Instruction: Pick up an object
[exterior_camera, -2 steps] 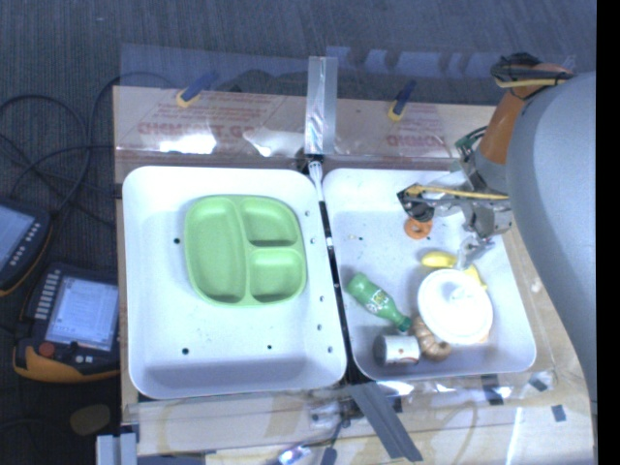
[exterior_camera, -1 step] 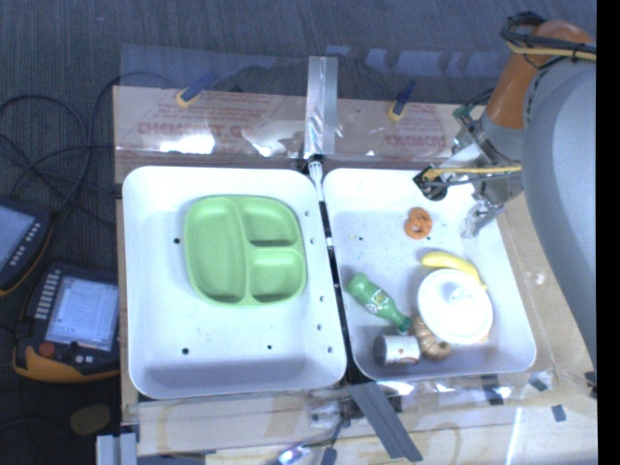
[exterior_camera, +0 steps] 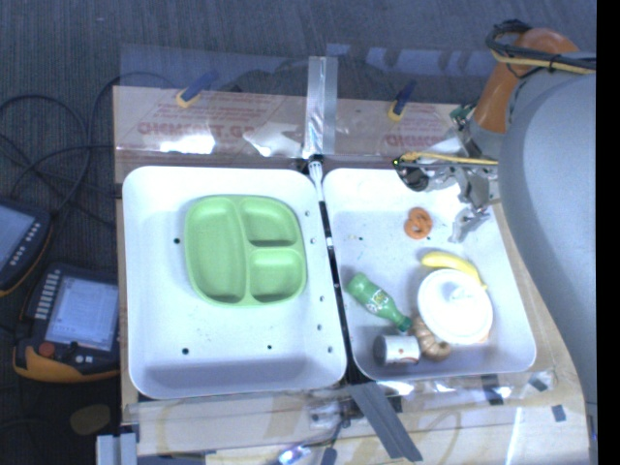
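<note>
Claw (exterior_camera: 469, 223) hangs open, holding nothing, just right of orange pretzel toy (exterior_camera: 418, 223) in right bin's (exterior_camera: 513, 356) back; prob light, stiff (thin loops, slippery?), so pinch across outer rim.

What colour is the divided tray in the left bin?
Light green tray, clearest in the camera view.

You can see two white bins side by side on the bench: the left bin (exterior_camera: 145, 289) and the right bin (exterior_camera: 504, 260), with their edges touching in the middle. A green tray (exterior_camera: 244, 250) with three parts lies flat in the left bin. On the floor to the left of the bench you can see a small screen box (exterior_camera: 70, 323) with orange at the bottom and some black cables (exterior_camera: 48, 153).
</note>
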Tool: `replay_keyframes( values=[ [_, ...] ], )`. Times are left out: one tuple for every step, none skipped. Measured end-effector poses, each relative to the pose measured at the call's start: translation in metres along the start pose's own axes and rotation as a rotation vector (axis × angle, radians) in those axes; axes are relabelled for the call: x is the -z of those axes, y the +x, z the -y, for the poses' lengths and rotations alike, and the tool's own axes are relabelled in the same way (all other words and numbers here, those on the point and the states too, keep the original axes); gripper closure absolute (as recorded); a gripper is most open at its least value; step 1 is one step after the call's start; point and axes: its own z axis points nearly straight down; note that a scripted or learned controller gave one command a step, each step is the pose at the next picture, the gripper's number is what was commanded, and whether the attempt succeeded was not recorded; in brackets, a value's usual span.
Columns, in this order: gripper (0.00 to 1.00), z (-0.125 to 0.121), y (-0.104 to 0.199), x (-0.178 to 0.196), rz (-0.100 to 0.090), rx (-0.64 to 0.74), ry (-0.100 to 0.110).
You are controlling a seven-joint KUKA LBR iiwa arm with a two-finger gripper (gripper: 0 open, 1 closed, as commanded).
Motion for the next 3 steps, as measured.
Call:
replay_keyframes(
  values=[
    [0.0, 0.022, -0.045, 0.009, 0.0, -0.006, 0.0],
    [0.0, 0.003, -0.013, -0.05, -0.001, 0.082, -0.003],
    [0.0, 0.0, -0.014, -0.055, -0.005, 0.222, -0.004]
  ],
)
